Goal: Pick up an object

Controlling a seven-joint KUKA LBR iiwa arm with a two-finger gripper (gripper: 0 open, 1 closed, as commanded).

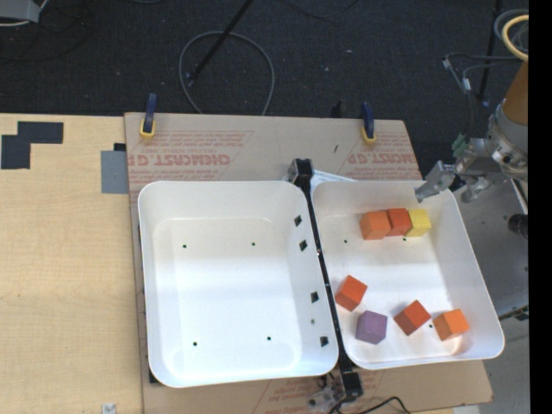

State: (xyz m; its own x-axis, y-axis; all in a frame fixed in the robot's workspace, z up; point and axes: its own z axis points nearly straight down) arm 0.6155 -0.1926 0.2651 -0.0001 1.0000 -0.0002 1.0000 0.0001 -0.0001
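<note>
The right bin (473,257) holds several small blocks. Near its far side an orange block (375,225), a darker orange block (398,221) and a yellow block (419,222) touch in a row. Closer to the front lie a red-orange block (351,292), a purple block (372,327), a red block (412,316) and an orange block (450,323). My gripper (450,188) hangs over the bin's far right corner, above and to the right of the yellow block. Its fingers stand apart with nothing between them.
The left bin (224,274) sits beside the right one, with a black clip strip (312,257) along their shared edge. Both rest on a cardboard sheet (259,149) held by two clamps. A wooden benchtop (60,266) lies to the left.
</note>
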